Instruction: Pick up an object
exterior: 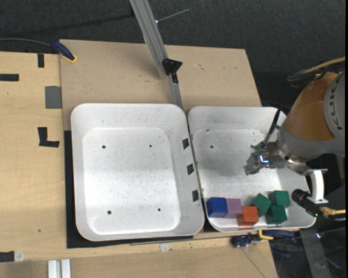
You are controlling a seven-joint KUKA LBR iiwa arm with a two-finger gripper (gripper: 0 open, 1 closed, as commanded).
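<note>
Several small blocks lie along the front edge of the right bin (232,126): a blue cube (217,207), a pale purple block (234,206), an orange cube (249,214) and three green blocks (272,207). My gripper (256,163) hangs over the right part of that bin, behind the blocks and apart from them. Nothing shows between its fingers.
The left bin (130,169) sits beside the right one, with black clips on the shared rim. A grey metal pole (153,30) slants in from the top toward the bins' junction. The arm's orange band (313,112) fills the right side.
</note>
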